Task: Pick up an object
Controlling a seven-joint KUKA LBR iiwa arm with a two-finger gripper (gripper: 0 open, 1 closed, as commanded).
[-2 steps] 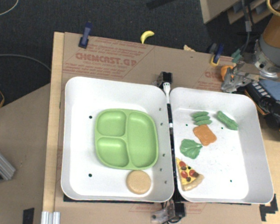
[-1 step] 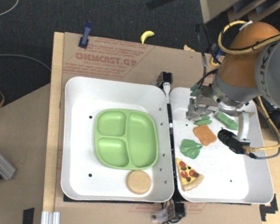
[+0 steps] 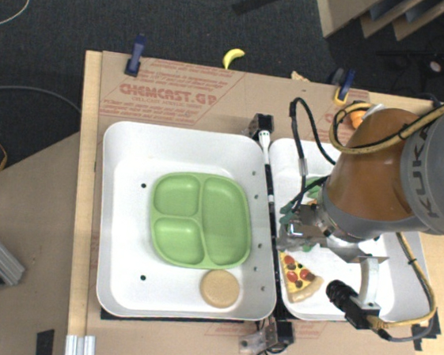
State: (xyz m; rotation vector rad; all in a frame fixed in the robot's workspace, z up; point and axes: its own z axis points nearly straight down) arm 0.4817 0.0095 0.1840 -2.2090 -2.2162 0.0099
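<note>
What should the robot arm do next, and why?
Probably go straight down a little. The gripper sits low in the right bin, just above the toy pizza slice, and nothing shows between its fingers.

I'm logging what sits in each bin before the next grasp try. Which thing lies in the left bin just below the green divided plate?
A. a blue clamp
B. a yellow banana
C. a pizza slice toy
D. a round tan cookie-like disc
D: a round tan disc lies in the left bin against the lower edge of the green divided plate, while the pizza slice toy lies in the right bin.
</note>
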